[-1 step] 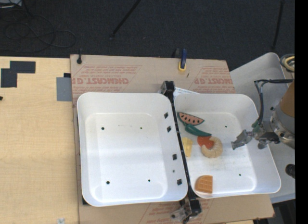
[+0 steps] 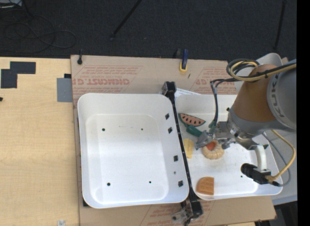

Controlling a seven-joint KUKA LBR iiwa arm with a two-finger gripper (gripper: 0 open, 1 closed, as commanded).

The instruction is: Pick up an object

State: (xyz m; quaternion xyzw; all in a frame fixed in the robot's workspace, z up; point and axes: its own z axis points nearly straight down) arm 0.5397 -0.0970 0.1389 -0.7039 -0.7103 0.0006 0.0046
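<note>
On the bench, the left bin (image 2: 92, 123) lies beside the right bin (image 2: 242, 181), which holds a yellow piece (image 2: 188, 148), watermelon slice (image 2: 192, 120), green item (image 2: 194, 130), waffle (image 2: 205, 185) and pastry (image 2: 213, 151). Over the pastry hangs the gripper (image 2: 212, 141); whether its fingers are spread or closed on anything cannot be told.

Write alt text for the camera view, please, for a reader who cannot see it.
A grey and orange robot arm lowers its end effector over a round toy pastry in the right white bin. Beside it lie a watermelon slice, a green item and a waffle piece.
</note>
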